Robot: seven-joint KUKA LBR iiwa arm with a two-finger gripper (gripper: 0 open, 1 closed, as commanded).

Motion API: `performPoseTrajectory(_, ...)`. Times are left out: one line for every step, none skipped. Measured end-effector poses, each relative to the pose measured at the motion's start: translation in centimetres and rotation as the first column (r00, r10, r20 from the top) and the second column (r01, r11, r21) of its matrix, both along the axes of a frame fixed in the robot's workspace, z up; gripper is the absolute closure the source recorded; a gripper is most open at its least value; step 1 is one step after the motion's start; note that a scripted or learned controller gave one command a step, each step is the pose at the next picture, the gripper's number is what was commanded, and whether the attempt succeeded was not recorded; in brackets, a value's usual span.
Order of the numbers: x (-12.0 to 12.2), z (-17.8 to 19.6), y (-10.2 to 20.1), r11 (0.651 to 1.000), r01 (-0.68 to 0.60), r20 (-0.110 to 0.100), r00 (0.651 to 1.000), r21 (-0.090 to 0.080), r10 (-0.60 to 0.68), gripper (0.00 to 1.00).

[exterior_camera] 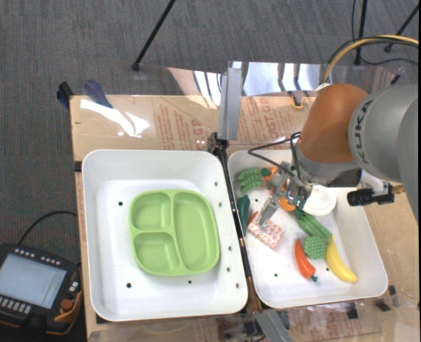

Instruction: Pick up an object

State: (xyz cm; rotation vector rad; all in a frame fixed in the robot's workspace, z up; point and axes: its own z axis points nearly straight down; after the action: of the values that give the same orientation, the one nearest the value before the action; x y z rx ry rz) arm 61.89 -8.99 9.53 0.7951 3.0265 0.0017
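My gripper (276,204) hangs low over the left half of the right bin (370,262), reaching in from the grey arm with the orange band. Its fingers stand open, with nothing seen between them. Just below the fingertips lies a pink and red patterned packet (268,234). An orange piece (288,205) and a white cup (320,200) sit right beside the gripper. Green leafy toys (249,179) lie at the bin's back left. A red pepper (304,258), a green knobbly toy (314,246), a yellow banana (340,263) and a green cucumber (310,223) lie to the front right.
The left bin (103,191) holds a green divided plate (174,231). A dark green piece (243,207) rests against the right bin's left wall. A teach pendant (28,283) lies on the floor at the lower left.
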Motion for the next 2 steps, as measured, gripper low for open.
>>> performPoseTrajectory(0.9,-0.1,0.1,0.999,0.049,-0.003,0.999,0.002,-0.049,0.0)
performPoseTrajectory(-3.1,0.0,-2.5,0.988,0.156,-0.002,0.988,0.012,-0.156,0.0)
